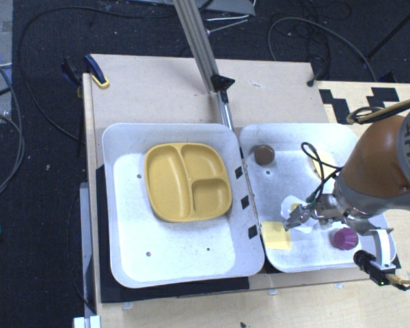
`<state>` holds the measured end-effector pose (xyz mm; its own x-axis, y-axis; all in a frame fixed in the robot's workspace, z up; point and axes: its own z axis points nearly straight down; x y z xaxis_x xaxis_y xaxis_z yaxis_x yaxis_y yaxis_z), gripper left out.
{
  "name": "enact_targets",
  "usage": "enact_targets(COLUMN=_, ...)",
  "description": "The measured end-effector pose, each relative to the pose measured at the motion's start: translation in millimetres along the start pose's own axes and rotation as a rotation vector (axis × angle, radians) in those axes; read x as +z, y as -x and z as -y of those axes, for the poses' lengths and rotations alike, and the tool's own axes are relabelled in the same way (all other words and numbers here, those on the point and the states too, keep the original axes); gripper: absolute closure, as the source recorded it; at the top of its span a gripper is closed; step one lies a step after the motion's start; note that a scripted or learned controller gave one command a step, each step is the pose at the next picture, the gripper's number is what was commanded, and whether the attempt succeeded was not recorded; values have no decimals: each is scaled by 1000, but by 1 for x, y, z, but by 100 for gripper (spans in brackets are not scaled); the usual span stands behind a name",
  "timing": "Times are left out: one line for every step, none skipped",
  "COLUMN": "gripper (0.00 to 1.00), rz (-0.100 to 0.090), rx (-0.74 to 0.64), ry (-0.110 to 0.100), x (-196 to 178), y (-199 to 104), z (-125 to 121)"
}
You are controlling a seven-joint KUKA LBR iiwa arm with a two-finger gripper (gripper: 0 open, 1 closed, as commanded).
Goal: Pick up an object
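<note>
yellow tray (188, 182), purple object (344, 238), possibly brown ball (263, 155)

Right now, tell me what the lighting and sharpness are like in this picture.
In the camera view, light is even and bright on both white bins; the yellow tray casts hardly any shadow; the floor around the bench is dark; the gripper and the small things near it, a yellow block and a purple thing, look soft and low in detail.

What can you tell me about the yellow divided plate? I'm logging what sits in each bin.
The yellow divided plate lies flat in the left bin, toward its upper middle. It looks like matte plastic, rounded-square, with three compartments: one long at the left and two smaller at the right. It is turned slightly askew, and nothing lies on it.
</note>
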<state>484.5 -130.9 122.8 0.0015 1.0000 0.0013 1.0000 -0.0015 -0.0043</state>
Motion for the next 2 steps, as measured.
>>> enact_targets(gripper=0, rz=1, rx=1, ry=6, x=29, y=0, z=-1)
enact_targets(gripper=100, rz=5, rx=3, ry=13, x=17, y=1, z=-3)
